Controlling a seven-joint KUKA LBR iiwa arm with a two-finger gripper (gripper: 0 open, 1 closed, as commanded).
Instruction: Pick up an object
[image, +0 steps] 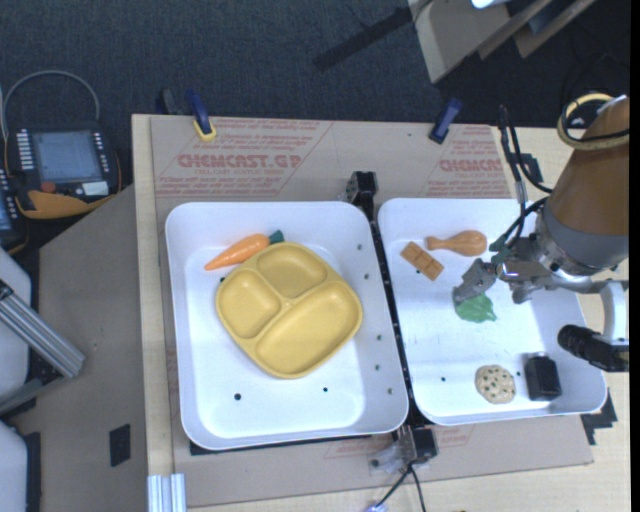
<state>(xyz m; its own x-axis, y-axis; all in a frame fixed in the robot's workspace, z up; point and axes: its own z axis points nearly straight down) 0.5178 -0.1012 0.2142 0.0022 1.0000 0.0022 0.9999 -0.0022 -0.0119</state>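
Observation:
The right bin (440, 330) holds a tan drumstick (458, 242), a small brown block (423, 261), a green leafy piece (478, 309), a round cookie (494, 383) and a black block (542, 378). My gripper (496, 285) hangs over the middle of this bin, open, with its fingers spread. One finger (468, 291) is just above the green leafy piece and partly covers its top edge. Nothing shows between the fingers.
In the left bin (200, 330) lies a yellow divided plate (288, 308) with an orange carrot (238, 251) at its upper left. The arm's orange band (595, 170) rises over the right bin's right side. A teach pendant (60, 165) sits off the bench at left.

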